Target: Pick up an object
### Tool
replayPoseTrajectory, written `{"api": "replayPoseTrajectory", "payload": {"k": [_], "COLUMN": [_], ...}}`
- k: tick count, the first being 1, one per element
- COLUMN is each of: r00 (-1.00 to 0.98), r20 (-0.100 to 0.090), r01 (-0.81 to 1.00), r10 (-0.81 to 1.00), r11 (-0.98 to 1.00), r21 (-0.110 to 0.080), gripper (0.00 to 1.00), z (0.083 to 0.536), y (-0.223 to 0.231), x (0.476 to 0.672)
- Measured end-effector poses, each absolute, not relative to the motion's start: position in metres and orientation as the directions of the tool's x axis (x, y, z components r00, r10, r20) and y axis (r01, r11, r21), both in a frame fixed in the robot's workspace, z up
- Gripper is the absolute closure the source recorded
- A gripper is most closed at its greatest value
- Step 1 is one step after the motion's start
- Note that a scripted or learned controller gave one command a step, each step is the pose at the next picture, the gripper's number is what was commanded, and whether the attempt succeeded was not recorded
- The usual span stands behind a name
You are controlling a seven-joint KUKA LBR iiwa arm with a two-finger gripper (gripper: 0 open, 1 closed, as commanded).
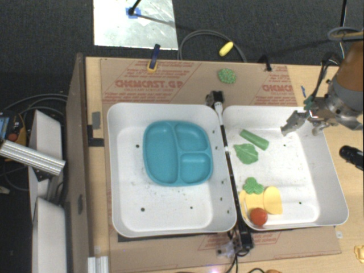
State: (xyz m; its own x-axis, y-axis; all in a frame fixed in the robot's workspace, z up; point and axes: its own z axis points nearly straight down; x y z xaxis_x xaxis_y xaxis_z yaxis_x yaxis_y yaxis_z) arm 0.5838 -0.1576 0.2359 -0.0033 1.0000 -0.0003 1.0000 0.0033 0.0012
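1. We see the grey arm with its orange band [348, 34] reaching in from the right, its two-finger gripper [296, 122] hanging over the upper part of the right shallow white bin [330, 169].
2. We cannot tell how the gripper stands, open or closed; nothing shows between its tips.
3. In the right bin, we find a green cylindrical plastic piece [253, 139] lying tilted, just left of and below the gripper, apart from it.
4. Just below that lies a flat green leaf-shaped toy [246, 153], near the bin's left wall.
5. Toward the bin's lower left corner, a small green broccoli-like toy [252, 185], a yellow plastic cup on its side [271, 200] and a small red ball [259, 216] sit clustered, touching or nearly so.
6. The left shallow white bin [128, 209] holds a teal divided plastic plate [177, 153] with three compartments.
7. Beyond the bins, on the bench [170, 78], we see a round green knobbly object [227, 76].
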Motion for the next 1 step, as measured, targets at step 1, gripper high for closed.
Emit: {"api": "replayPoseTrajectory", "payload": {"k": [1], "r00": [-0.008], "r20": [0.004], "r01": [1.000], "r10": [1.000], "r11": [0.008], "r21": [-0.008], "gripper": [0.00], "z": [0.1212], "y": [-0.1175], "x": [0.5791]}}
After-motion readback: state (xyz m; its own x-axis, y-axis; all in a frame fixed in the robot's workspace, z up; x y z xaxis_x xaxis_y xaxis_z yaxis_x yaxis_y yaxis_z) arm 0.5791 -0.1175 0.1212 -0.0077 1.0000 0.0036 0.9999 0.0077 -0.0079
